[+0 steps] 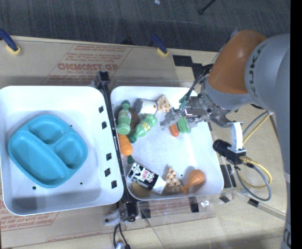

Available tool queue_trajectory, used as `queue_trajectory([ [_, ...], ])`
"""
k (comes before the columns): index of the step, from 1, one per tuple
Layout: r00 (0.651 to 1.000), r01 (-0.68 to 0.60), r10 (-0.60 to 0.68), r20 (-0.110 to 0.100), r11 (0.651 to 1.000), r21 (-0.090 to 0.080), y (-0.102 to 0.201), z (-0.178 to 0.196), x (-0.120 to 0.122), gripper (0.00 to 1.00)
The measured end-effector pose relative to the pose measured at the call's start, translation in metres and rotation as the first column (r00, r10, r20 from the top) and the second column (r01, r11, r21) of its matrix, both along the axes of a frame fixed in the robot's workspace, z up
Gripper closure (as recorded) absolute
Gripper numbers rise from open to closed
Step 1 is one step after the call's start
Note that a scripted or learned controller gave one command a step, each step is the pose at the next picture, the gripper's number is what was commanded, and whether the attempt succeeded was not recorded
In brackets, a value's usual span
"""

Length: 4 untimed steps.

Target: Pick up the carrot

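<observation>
Against the left wall of the right bin (203, 154) lies the carrot (125, 144), just below two green bottles (133, 122). Well apart from it, up and to the right, the gripper (178, 121) hangs over small orange and green pieces (178, 127); whether it grips anything, I cannot tell. A blue tray (46, 149) sits in the left bin (16, 102).

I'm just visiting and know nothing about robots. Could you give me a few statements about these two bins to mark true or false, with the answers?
1. The blue plate lies in the left bin. True.
2. The carrot lies on the blue plate. False: it lies in the right bin, by its left wall.
3. The end effector is over the right bin. True.
4. Two green bottles stand outside the bins. False: they lie in the right bin.
</observation>
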<state>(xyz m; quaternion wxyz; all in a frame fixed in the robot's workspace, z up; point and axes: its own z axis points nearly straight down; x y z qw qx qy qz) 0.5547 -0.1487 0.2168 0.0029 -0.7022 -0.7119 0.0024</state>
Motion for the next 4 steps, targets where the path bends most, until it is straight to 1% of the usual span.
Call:
queue_trajectory([
  [1, 0.998, -0.055, 0.055, -0.009, 0.998, 0.003, 0.039, -0.122, -0.046, 0.0],
  [2, 0.982, 0.191, -0.191, 0.006, 0.982, -0.007, 0.051, -0.124, -0.041, 0.0],
  [3, 0.872, 0.49, -0.49, 0.004, 0.872, -0.003, 0.048, -0.125, -0.041, 0.0],
  [4, 0.709, 0.705, -0.705, 0.0, 0.709, -0.004, 0.043, -0.126, -0.022, 0.0],
])
